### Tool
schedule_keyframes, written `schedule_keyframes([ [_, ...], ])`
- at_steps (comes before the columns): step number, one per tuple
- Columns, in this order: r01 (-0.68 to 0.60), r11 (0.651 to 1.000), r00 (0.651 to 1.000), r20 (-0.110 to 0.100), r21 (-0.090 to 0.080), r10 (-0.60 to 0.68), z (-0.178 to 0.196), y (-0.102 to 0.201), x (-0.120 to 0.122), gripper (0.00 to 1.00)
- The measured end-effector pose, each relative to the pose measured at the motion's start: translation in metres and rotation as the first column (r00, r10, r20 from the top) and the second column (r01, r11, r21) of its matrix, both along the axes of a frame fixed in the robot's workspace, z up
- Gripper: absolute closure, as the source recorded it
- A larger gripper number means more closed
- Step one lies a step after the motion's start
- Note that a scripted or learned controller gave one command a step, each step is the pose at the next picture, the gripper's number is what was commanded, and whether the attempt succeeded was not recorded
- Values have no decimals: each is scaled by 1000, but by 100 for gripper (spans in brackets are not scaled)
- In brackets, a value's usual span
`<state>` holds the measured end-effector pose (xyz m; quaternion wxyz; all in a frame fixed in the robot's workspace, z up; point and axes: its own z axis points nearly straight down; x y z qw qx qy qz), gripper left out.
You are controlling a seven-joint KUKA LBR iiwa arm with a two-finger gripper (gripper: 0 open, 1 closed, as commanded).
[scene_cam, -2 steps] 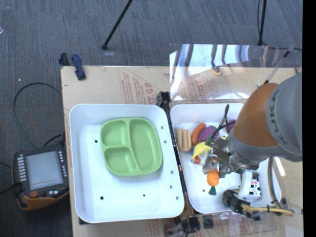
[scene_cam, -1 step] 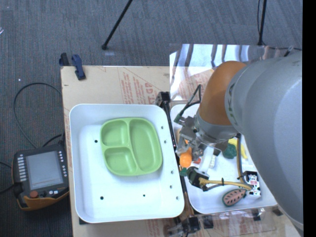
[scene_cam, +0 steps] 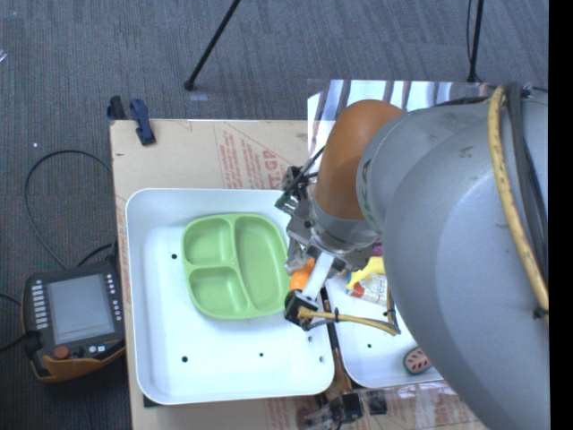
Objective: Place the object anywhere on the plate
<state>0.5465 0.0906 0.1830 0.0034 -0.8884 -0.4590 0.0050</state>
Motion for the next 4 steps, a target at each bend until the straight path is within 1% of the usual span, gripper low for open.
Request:
schedule_keyframes([
  [1, -3, 1000, 1000, -1, -2, 3, 0, -1, 0, 0],
  [2, -8, 1000, 1000, -12, -4, 8, 6, 0, 0, 100],
  [3, 170, 985, 985, 3, -3, -170, 28, 53, -16, 100],
  [4, 162, 987, 987, -9, -10, -162, 34, 54, -17, 100],
])
